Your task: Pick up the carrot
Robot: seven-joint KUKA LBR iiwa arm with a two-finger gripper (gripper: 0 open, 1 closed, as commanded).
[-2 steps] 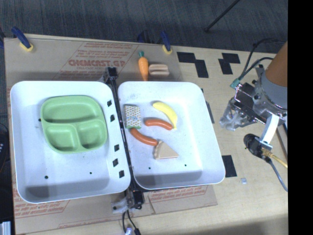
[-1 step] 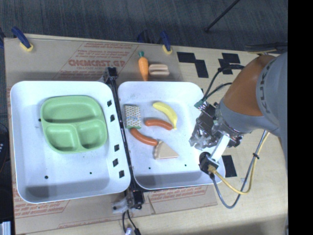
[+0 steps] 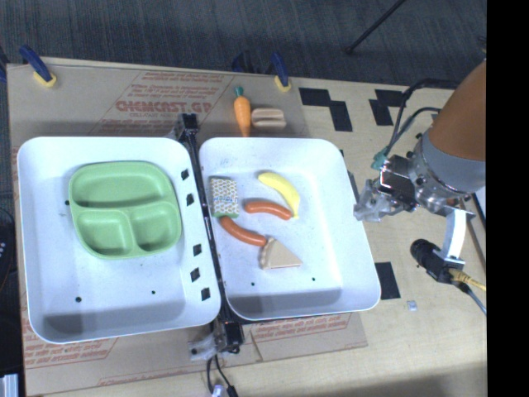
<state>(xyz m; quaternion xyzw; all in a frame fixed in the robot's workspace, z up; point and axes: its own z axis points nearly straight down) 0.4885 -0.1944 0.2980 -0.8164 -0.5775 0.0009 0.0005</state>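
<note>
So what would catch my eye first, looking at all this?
Probably the pale green divided plastic plate lying in the left white bin, then the cluster of toy food in the right white bin, led by a curved yellow banana. The small orange carrot with a green top lies outside on the cardboard, behind the bins.

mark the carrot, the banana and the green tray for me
carrot [image 3: 241,116]: camera view, mid orange body, on the bench behind the right bin.
banana [image 3: 279,190]: camera view, middle of its curve.
green tray [image 3: 124,182]: camera view, floor of the large compartment.
</note>
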